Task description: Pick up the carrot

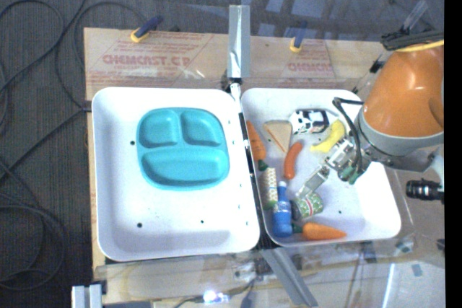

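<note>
Camera view showed our gripper point(312, 187), fingers' state unclear, above the carrot point(323, 231); we judged descending straight best.

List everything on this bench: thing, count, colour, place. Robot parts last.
bins: 2, white, side by side on the bench
tray: 1, turquoise, three compartments, in the left bin
carrots: 3, orange, right bin: one at the front edge, one mid-bin, one along the left wall
banana: 1, yellow, right bin, back
cow toy: 1, black and white, right bin, back
wedge: 1, tan, right bin, back
bottle: 1, blue, right bin, front left
can: 1, green label, right bin, front
arm: 1, grey and orange, right side
hand: 1, metal, low over the can
</note>
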`<state>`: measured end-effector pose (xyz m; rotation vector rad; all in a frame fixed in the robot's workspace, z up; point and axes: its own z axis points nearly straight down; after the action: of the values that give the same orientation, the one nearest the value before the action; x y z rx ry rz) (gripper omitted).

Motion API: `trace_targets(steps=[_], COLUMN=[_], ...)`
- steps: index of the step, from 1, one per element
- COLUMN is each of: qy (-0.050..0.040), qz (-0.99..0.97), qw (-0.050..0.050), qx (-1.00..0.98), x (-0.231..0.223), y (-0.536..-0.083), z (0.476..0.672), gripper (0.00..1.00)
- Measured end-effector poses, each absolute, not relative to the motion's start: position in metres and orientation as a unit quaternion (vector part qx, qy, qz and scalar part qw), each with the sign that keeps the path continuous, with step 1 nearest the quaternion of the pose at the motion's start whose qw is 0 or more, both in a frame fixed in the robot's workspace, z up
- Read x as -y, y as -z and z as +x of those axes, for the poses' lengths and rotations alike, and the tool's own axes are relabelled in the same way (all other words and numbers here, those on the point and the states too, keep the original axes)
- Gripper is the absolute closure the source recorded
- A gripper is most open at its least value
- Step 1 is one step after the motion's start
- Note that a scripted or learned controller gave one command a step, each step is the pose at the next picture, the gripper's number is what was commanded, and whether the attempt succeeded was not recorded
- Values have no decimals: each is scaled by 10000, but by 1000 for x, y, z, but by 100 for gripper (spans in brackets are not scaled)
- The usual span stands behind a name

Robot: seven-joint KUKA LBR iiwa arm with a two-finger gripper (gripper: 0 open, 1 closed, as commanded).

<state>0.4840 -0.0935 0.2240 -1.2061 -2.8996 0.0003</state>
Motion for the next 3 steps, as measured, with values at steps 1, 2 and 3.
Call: trace_targets(steps=[1, 2, 3], qy=[-2, 37, 6], qz=[-3751, -3336, -2752], qw=[0, -161, 1], qx=[9270, 9426, 9614], x=[161, 145, 171], y=[-176, -118, -165], z=[531, 505, 547], gripper=[0, 0, 0])
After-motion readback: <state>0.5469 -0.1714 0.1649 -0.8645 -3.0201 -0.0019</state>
